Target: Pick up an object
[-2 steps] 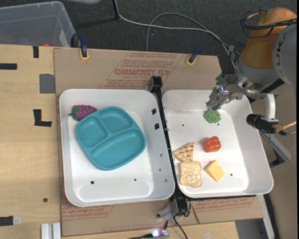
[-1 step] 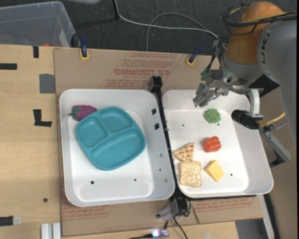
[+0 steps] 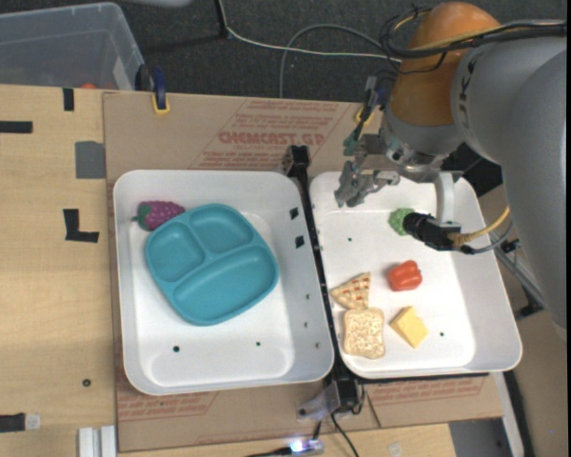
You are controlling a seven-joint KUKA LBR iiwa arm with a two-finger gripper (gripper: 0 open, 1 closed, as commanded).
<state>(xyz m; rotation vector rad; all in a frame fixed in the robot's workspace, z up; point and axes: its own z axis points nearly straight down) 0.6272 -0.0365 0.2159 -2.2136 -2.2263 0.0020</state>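
While I watch from the overhead camera, the grey arm with its orange band (image 3: 447,46) fills the upper right, reaching over the right-hand shallow white plastic bin (image 3: 476,346), which I take as my landmark. To the left of that bin, touching it along a shared edge, sits the second shallow white bin (image 3: 209,365). Inside that left bin lies a teal plastic plate with three compartments (image 3: 211,261), and just beyond the plate's far-left corner rests a small purple bunch of toy grapes (image 3: 159,213).

The two-finger gripper (image 3: 354,190) hangs over the landmark bin's far-left corner, tilted. Its dark fingers look slightly apart, with nothing between them that I can see.

Within the landmark bin:
- a tan toy slice of bread (image 3: 364,332), near edge, left of centre;
- a toy pizza wedge (image 3: 352,291) just beyond the bread, touching or nearly so;
- a yellow cheese block (image 3: 409,327) right of the bread;
- a red toy pepper (image 3: 405,275) near the middle;
- a small green piece (image 3: 401,221) toward the far side, partly hidden by the arm's black fitting.
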